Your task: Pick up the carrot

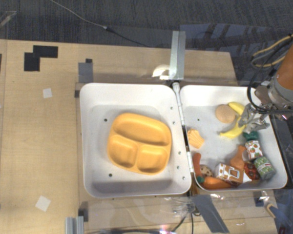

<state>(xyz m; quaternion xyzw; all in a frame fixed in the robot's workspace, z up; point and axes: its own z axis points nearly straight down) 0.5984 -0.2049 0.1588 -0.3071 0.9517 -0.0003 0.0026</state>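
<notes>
The carrot (216, 182) lies along the near wall of the right bin (282, 184), beside a small juice carton (228, 172). Farther back, my pincer (253, 121) hovers over the banana (234, 126); its fingers' state I cannot tell.

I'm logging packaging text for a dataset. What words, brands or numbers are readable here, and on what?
No text reads clearly.
Carton: printed panel, too blurred to read.
Two small packs and: labels too small to read.
Yellow tray: no markings visible.
</notes>
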